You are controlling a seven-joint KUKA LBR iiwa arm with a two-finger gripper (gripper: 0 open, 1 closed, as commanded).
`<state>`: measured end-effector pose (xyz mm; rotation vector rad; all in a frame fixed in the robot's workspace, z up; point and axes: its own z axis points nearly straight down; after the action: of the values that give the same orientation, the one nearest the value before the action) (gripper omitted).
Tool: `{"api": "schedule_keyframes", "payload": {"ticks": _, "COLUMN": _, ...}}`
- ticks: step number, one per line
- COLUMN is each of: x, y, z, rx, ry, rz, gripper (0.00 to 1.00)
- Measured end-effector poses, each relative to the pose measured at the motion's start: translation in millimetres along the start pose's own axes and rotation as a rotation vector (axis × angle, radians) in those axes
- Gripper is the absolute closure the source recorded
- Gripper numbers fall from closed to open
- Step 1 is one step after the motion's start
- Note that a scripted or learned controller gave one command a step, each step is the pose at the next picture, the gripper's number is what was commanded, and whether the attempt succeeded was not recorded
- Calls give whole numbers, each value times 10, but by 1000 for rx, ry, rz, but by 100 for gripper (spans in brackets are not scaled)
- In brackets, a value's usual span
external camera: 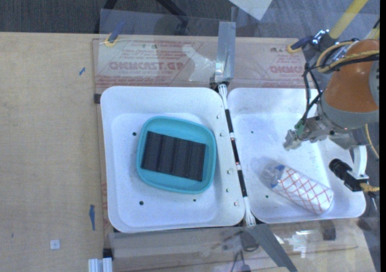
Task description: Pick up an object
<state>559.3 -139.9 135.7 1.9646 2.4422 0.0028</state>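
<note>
A: So, where is the tool [294, 139]?
B: Over the right bin [265, 107], toward its right side, hanging below the grey arm [350, 93] with the orange band. Its tip points left, above bare white floor.

A: Spread or pressed together?
B: I cannot tell; the tip is small and blurred. Nothing shows between its tips, and it seems to touch nothing.

A: And the things to pick?
B: In the right bin, near the front edge, lies a clear bottle with a red-and-white lattice wrap [298, 187], on its side, cap end pointing left. It sits nearer than the tool and apart from it.

A: The left bin [117, 144]?
B: It holds a teal tray with dark ribbed blocks [176, 154], lying flat in the middle, well apart from the tool.

A: Both bins on the desk [45, 144]?
B: Yes, side by side, edges touching.
</note>
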Motion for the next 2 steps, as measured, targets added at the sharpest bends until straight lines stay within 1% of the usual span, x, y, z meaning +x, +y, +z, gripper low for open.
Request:
{"api": "schedule_keyframes", "payload": {"ticks": 1, "x": 2, "y": 0, "z": 1, "rx": 0, "ry": 0, "rz": -1, "gripper": 0}}
{"api": "schedule_keyframes", "payload": {"ticks": 2, "x": -556, "y": 230, "z": -39, "rx": 1, "ry": 1, "rz": -240, "gripper": 0}}
